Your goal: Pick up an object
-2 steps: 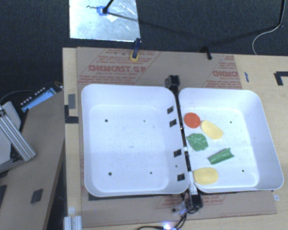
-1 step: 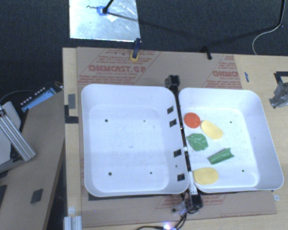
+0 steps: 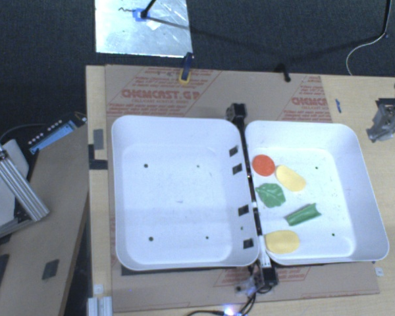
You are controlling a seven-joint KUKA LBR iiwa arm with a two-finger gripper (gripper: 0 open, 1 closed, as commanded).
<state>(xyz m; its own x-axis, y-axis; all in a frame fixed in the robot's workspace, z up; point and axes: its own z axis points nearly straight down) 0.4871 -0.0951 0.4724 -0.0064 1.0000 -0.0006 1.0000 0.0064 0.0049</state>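
Even, bright overhead light; no hard shadows. The two white bins (image 3: 178,196) read near washed-out, floors almost featureless. Strong glare on a reflective sheet (image 3: 143,18) at far left, blown to pale grey-white. Dark floor (image 3: 39,45) around the bench goes grainy and noisy. Overall soft focus; printing on the cardboard (image 3: 161,92) is slightly fuzzy. Far right edge blurs noticeably.

tool (image 3: 386,120): grey metal, angular, pale highlights, just beyond the right bin's (image 3: 365,176) far right corner
top of the tool: small teal-green patch
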